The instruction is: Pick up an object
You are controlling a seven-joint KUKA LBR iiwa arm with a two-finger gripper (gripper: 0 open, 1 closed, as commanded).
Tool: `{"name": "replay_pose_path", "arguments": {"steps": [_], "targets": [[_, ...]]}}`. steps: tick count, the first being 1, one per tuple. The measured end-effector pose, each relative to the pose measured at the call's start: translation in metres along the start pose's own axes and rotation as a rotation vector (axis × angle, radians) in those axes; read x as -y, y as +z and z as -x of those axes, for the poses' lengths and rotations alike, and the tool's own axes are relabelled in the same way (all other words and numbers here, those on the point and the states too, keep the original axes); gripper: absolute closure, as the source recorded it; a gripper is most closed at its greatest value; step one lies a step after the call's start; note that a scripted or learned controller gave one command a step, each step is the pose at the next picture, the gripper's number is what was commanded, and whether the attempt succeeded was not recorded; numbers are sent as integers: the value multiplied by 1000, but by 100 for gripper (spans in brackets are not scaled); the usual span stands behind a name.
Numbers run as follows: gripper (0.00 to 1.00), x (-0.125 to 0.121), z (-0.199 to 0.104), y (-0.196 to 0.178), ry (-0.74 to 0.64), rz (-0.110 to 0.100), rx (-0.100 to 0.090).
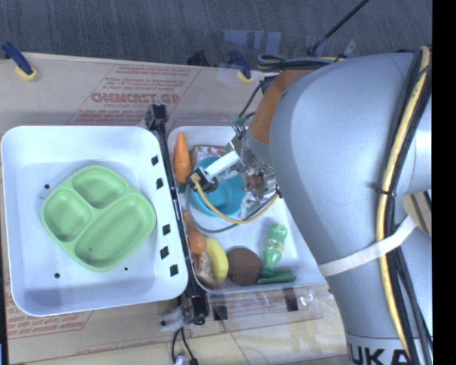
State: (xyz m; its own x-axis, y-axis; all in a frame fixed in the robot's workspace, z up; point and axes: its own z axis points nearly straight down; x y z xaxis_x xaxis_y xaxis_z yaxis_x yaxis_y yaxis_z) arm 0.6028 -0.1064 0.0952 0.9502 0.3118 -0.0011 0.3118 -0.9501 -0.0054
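**Item 1. Blue bowl** (228,196): the likely pick, judged from its place right under the gripper (251,185). It sits in the upper half of the right bin (247,234), a little right of frame centre.

- Risk: the bowl is partly covered by the wrist, so its rim and the contact point are hidden. A grasp on a smooth, curved wall could slip off or tip the bowl.
- Risk: the carrot (181,157) lies just beside it on the left. A sideways nudge could push the bowl into it or against the bin wall.
- Risk: lifting may drag neighbours, since the bin is crowded.
- Look: bright blue, rounded, smooth and plastic-like. Only its left and lower parts show.

**Item 2. Gripper:** lowered into the right bin over the bowl. Jaws: cannot tell whether open or closed, and no object can be seen held.

**Item 3. Right bin, other contents:**
- carrot, lying lengthwise along the bin's left wall
- small orange piece (197,242) at the left wall, lower down
- banana (216,263), touching the brown round fruit (244,265), bottom of the bin
- green bottle-shaped toy (273,246), just right of the brown fruit

**Item 4. Left bin** (15,204): holds a green divided plate (99,216), well apart from the bowl.

**Item 5. Desk** (76,82): a brown board under both bins.
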Motion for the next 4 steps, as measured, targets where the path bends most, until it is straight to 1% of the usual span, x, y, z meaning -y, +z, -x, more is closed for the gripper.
{"name": "replay_pose_path", "arguments": {"steps": [1,2,3,4], "targets": [[0,11,17,0,93,3,-1],[0,8,-4,0,107,1,4],[0,22,22,0,103,2,0],[0,-2,-23,2,98,-20,56]]}}
